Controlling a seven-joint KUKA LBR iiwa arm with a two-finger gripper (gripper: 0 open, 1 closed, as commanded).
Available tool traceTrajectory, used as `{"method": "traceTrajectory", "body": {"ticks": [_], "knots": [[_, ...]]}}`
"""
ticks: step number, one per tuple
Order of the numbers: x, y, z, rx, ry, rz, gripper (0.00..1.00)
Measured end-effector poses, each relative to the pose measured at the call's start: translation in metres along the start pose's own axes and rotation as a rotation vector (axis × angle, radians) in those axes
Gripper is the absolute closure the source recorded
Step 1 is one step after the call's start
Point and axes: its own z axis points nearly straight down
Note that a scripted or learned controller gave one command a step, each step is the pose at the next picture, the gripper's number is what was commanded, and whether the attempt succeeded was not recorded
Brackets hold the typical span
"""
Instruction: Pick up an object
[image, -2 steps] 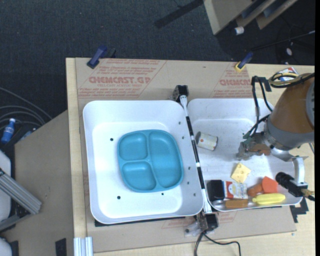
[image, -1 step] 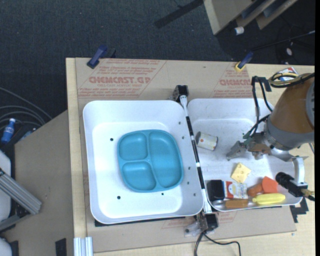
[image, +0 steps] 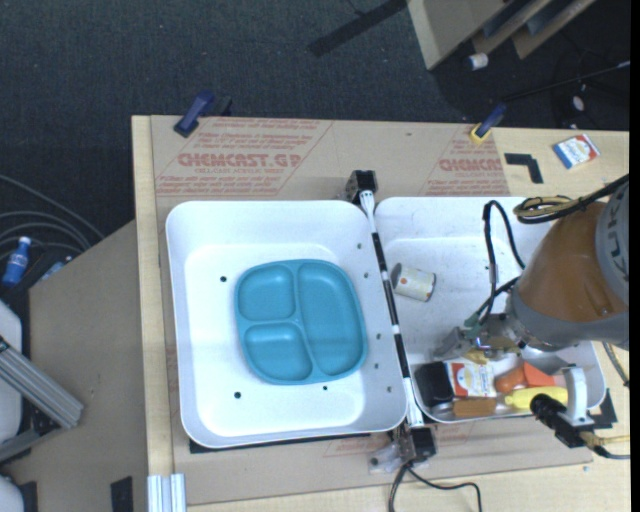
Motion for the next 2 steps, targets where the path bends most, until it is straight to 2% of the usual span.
{"method": "traceTrajectory", "body": {"ticks": [1,2], "knots": [[-0.0001,0.0005,-0.01,-0.002,-0.001,0.001,1.0],[-0.0001,0.0004,-0.0099,-0.002,-0.001,0.001,0.0]]}}
